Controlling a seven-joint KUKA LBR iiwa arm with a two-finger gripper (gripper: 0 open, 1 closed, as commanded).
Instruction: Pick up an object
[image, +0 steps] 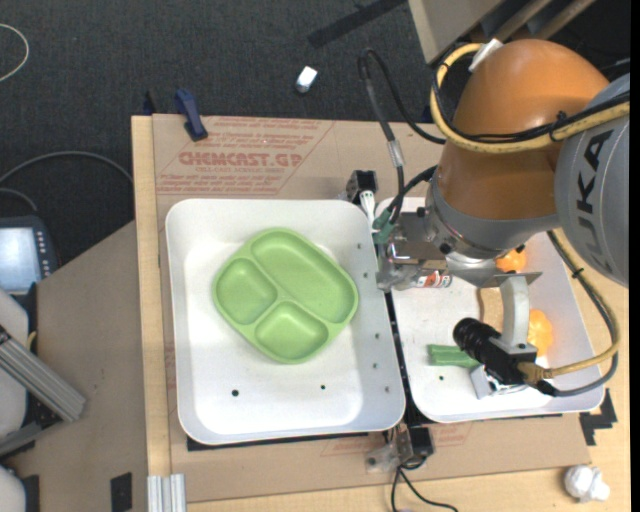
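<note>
Observation, camera view. The bench (120, 330) carries a brown cardboard sheet with red lettering (240, 155), and two shallow bins lie on that sheet side by side.

The left white bin (200, 380) holds one item: a light green plastic plate with three compartments (287, 293). It lies flat near the bin's middle, turned at an angle to the bin walls and apart from all four of them.

The grey arm with the orange band (520, 110) reaches in from the right and stands over the right white bin (440, 395), covering much of its far half. The tool (415, 262) sits under the wrist, at the bin's left wall near the far corner. Its state cannot be told, because the wrist hides it. Nothing is seen held in it.

Items seen in the right bin:
- A small red and white item (433, 281) lies just beside the tool and is partly hidden.
- A flat dark green strip (447, 354) lies on the bin floor towards the near side.
- A first orange piece (512, 260) shows at the wrist's edge.
- A second orange piece (540, 327) lies near the right wall.

A blue clip (190, 113) sits at the sheet's far left corner.
</note>
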